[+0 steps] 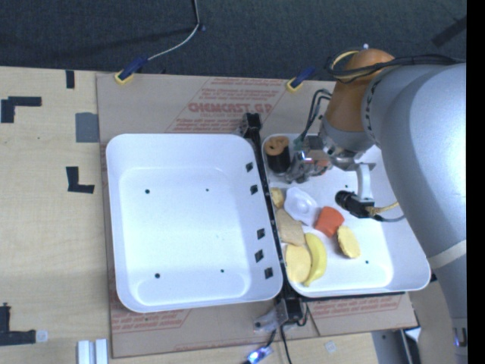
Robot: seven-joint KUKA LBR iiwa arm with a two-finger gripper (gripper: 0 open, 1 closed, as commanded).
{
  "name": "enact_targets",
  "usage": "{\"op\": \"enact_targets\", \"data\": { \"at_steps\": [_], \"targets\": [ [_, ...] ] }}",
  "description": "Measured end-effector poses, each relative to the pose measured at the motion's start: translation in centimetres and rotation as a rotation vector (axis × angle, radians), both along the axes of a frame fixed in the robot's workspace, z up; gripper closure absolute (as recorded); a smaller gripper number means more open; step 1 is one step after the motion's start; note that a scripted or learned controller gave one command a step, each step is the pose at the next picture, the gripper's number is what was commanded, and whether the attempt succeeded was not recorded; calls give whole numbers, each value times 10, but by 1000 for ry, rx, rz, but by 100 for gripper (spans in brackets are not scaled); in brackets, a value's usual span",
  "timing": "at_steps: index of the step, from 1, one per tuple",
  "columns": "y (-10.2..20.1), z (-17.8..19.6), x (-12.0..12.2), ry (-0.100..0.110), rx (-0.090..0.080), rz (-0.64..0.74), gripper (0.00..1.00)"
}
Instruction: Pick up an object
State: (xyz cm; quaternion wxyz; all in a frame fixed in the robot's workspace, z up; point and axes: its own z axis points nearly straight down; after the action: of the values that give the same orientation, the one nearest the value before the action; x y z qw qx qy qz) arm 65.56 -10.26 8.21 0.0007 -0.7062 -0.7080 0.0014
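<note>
My gripper hangs low over the far end of the right bin, under the grey arm with its orange band. Just left of it stands a dark brown cylinder with a tan top. Directly below the gripper lies a white object, and whether they touch cannot be told. Further toward the front are an orange-red block, a yellow banana, a small yellow rounded piece and tan pieces along the bin's left wall.
The left bin sits beside the right one, with a black divider strip between them. Both rest on a cardboard sheet. The bulky arm covers the right bin's far right side.
</note>
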Motion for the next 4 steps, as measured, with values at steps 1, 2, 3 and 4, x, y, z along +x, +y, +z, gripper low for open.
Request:
{"op": "enact_targets", "data": {
  "at_steps": [1,2,3,4],
  "targets": [
    [7,0,12,8,-2,0,100],
    [6,0,11,7,-3,-2,100],
    [6,0,11,7,-3,-1,100],
    [7,0,11,7,-3,-1,100]
  ]
}}
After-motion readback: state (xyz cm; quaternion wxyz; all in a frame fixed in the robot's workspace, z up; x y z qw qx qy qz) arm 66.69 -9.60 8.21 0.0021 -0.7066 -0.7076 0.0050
